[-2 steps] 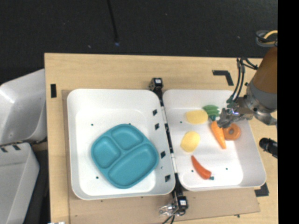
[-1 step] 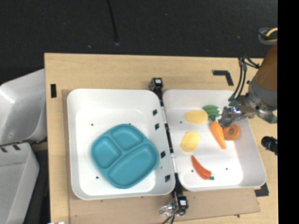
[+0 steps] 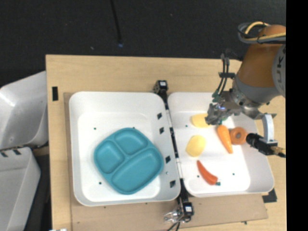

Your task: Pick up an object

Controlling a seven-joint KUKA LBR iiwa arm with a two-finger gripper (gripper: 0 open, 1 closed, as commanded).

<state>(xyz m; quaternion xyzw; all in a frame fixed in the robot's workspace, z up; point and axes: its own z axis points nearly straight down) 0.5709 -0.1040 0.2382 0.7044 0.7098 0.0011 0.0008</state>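
The right bin (image 3: 240,184) holds several toy foods. A pale yellow piece (image 3: 198,121) lies near its upper middle, and a yellow lemon-like piece (image 3: 195,146) sits below that. An orange carrot (image 3: 225,138) lies slanted beside an orange ring-shaped piece (image 3: 237,135). A red chilli pepper (image 3: 207,173) rests near the bin's front. My gripper (image 3: 216,117) hangs low over the bin, right beside the pale yellow piece and just above the carrot's top end. Nothing shows between its fingers.
The left bin (image 3: 82,177) carries a blue divided plate (image 3: 127,160). Black clips (image 3: 160,86) sit along the seam between the bins. The grey and orange arm (image 3: 260,71) covers the right bin's upper right corner. A white box (image 3: 21,109) stands left of the bench.
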